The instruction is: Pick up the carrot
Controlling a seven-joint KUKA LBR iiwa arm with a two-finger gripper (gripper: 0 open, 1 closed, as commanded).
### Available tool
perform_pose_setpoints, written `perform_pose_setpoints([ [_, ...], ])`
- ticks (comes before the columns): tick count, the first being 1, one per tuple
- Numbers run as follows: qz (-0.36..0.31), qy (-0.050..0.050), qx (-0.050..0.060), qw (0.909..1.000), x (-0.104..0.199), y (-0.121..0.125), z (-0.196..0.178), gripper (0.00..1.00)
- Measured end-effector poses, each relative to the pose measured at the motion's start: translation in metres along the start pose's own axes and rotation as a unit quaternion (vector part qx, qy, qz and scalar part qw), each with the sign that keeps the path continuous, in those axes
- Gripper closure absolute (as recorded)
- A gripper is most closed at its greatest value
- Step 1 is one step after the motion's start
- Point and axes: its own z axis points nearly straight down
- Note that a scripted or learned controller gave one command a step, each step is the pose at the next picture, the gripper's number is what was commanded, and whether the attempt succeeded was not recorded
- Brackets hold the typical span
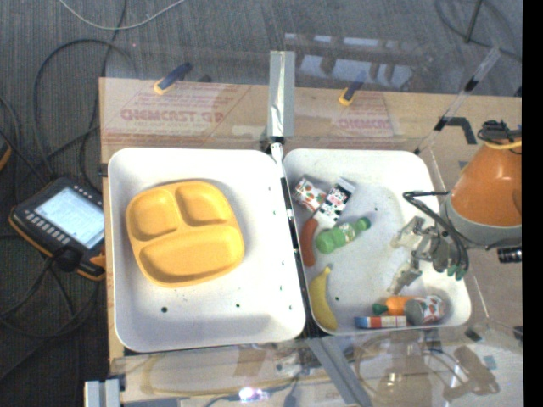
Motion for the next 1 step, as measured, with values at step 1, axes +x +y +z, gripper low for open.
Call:
perform_pose_setpoints([
  [1,-0.003,0.012,0.001,0.9999,0.0226,0.028,-0.086,0.0],
])
